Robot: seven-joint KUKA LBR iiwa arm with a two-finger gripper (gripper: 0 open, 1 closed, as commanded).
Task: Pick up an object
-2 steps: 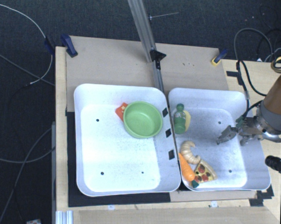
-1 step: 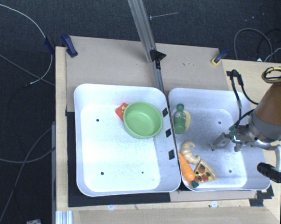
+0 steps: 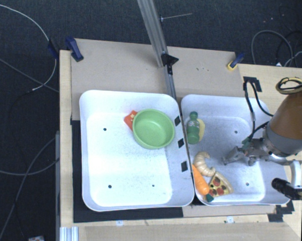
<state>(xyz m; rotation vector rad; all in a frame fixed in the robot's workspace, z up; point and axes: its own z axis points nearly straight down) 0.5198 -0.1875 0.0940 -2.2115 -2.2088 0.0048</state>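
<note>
My gripper (image 3: pixel 233 157) reaches into the right bin (image 3: pixel 226 108) from the right, low over its floor, with nothing visible between its fingers. To its left lie a cream curved toy (image 3: pixel 204 162), an orange carrot (image 3: pixel 200 182) and a pizza slice toy (image 3: pixel 219 186), all apart from the gripper. A green bottle (image 3: pixel 192 127) rests on a yellow piece near the bin's left wall. In the left bin (image 3: pixel 113 186) sits a green bowl (image 3: pixel 152 128) with a red-orange object (image 3: pixel 129 119) partly hidden behind it.
A grey metal bar (image 3: pixel 156 30) slants down from the top to the divide between the bins. Black cables (image 3: pixel 249 99) hang near the arm at the right. Blue clamps sit at the bench's far corners.
</note>
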